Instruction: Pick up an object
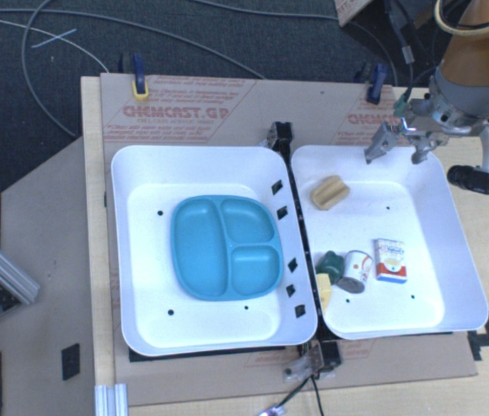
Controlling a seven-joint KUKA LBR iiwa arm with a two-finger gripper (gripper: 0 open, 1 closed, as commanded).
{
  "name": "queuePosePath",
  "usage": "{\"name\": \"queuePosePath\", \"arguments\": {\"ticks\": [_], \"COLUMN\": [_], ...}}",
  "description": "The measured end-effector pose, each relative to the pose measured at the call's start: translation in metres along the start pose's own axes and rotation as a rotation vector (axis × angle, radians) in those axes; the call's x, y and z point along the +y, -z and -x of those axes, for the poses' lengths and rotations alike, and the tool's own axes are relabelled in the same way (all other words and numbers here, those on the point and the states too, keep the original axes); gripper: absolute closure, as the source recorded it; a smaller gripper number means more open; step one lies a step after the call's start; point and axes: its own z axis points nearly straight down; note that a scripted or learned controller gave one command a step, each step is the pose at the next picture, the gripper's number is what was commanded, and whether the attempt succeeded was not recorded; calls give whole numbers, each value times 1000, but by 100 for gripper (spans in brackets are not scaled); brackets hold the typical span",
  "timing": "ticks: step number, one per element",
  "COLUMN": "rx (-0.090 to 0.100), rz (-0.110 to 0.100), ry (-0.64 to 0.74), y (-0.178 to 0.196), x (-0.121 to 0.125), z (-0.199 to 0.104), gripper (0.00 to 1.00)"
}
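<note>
My jaws (pixel 400 143) open, nothing between, upper right of frame above far rim of right bin (pixel 453 232). Bread roll (pixel 329 191) nearest, upper left of this bin: probably light, soft; grip across short side, gently.

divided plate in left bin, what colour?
Light blue; the divided plate shows clearly in the camera view.

2 white bins (pixel 140 180), 1 blue tray (pixel 225 247), 4 sm. items (pixel 329 192) in rt bin.
</note>
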Motion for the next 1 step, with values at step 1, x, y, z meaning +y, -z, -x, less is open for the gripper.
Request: {"name": "queuePosePath", "arguments": {"ticks": [1], "rx": [2], "rz": [-7], "ry": [1], "y": [-64], "x": [0], "z": [-1], "gripper": [0]}}
